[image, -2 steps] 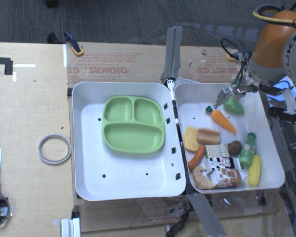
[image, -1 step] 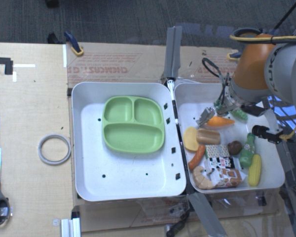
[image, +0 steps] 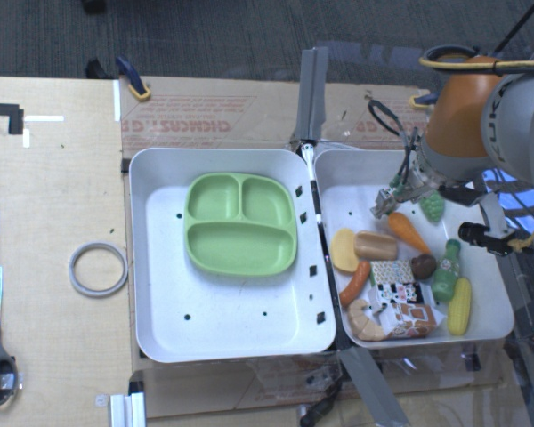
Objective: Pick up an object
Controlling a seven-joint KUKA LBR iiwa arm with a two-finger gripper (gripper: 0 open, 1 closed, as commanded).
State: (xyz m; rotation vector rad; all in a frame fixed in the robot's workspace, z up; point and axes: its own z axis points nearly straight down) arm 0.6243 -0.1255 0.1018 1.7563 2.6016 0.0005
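Plywood bench (image: 53, 203): pale, flat and matt, left of the right bin.
Left bin (image: 151, 265): shallow white plastic with rounded corners, touching the right bin's left wall.
Right bin (image: 338, 181): shallow white plastic; its near right corner is partly cut off by dark fixtures.
Arm (image: 507, 114): grey rounded casing with a glossy orange band, over the right bin's far right corner, wrist tilted down and leftward; its upper part runs out of frame.
Green plate (image: 241, 223): smooth pale green, rounded square, three compartments, lying in the left bin, well apart from the right bin's toys.
Gripper (image: 384, 205): thin metal fingers low over the right bin's floor, just left of the carrot; too small and dark to tell whether they are apart or together, and nothing shows between them.
Tape ring (image: 98, 268): pale flat hoop on the bench, far left of the right bin.
Printed card (image: 399, 294): patterned packet, tilted, in the right bin's near half.
Corn (image: 459, 305): yellow, bumpy, by the right bin's right wall.
Carrot (image: 408, 232): smooth orange cone, mid right bin.
Sausage (image: 376, 245): brown cylinder, in the middle of the right bin.
Yellow piece (image: 343, 250): rounded, waxy, near the right bin's left wall.
Green bottle (image: 446, 274): small, glossy, just left of the corn.
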